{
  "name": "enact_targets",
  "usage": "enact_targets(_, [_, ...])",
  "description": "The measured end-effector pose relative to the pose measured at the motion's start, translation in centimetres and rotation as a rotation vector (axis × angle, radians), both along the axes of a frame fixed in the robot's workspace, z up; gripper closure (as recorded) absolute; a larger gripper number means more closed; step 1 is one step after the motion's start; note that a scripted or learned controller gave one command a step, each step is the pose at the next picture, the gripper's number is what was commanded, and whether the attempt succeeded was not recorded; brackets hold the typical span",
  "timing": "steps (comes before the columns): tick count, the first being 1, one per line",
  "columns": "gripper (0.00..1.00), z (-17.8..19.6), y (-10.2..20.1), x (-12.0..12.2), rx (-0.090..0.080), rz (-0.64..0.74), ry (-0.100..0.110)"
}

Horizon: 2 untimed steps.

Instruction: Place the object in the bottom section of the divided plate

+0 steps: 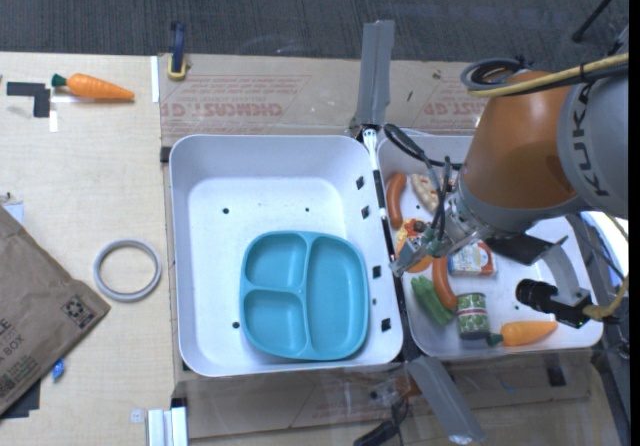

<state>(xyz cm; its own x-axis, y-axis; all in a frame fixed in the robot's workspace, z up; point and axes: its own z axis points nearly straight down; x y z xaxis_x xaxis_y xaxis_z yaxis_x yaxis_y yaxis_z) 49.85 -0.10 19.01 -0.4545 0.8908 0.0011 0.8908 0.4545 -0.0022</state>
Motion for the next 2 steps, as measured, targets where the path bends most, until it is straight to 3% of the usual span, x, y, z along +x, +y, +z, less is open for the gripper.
enact_targets(1, [1.0,5.74,7.87,-1.86,-0.001,0.044,-0.001])
enact_targets(2, [0.0,5.75,7.83,-1.85,-0.001,0.044,-0.001])
